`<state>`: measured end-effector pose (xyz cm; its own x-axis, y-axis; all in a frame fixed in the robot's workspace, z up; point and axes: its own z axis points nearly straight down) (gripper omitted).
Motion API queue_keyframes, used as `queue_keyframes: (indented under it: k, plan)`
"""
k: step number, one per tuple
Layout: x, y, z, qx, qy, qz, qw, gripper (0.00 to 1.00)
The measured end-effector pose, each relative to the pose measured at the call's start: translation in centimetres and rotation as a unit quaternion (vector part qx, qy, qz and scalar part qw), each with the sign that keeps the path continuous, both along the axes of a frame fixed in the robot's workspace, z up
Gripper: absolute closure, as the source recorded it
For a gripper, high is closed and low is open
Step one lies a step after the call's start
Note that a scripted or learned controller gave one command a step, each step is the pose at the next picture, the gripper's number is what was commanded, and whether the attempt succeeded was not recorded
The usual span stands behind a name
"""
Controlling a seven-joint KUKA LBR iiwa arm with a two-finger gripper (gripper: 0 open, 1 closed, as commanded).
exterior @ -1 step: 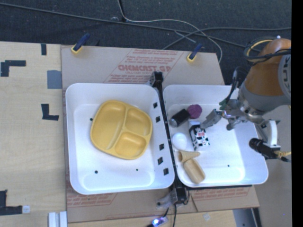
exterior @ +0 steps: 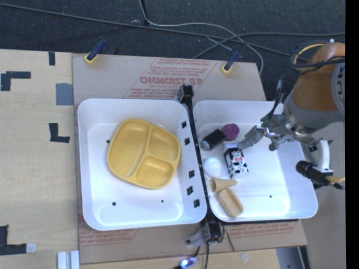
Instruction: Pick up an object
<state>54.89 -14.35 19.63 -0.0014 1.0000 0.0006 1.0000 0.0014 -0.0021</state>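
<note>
Two white bins sit side by side on the tabletop (exterior: pixel 33 150), and I go through them from the biggest thing to the smallest. The left bin (exterior: pixel 92 167) lies well away from my end effector (exterior: pixel 259 136), on its far side, and holds a yellow divided plate (exterior: pixel 144 153). The right bin (exterior: pixel 291 200) is the one directly under the end effector. The arm (exterior: pixel 317 91) comes in over this bin's right part, with its orange band at the top.

Below the end effector, toward the near edge of the bin, lies a tan wooden scoop (exterior: pixel 227 196). Just beside the end effector, on its lower left, stands a small black and white cow figure (exterior: pixel 236 162). A little farther left lie a black cylinder (exterior: pixel 212 139) and a purple ball (exterior: pixel 230 130), close to each other, and below them a white egg (exterior: pixel 212 166) near the divider.

The end effector seems to hang above the bin floor with its fingers apart, and I see nothing between them. So I judge the task is not done: no object is grasped yet. The approach looks made; what is left is to descend, close on something, most likely the cow figure, and lift.
</note>
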Motion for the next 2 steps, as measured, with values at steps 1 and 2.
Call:
queue_keyframes:
  k: [1,2]
  plan:
    - [0.2,-0.4,-6.3,-0.0002,0.002,0.000,1.0000,0.00]
    - [0.4,-0.3,-10.9,0.0023,-0.001,0.000,1.0000,0.00]
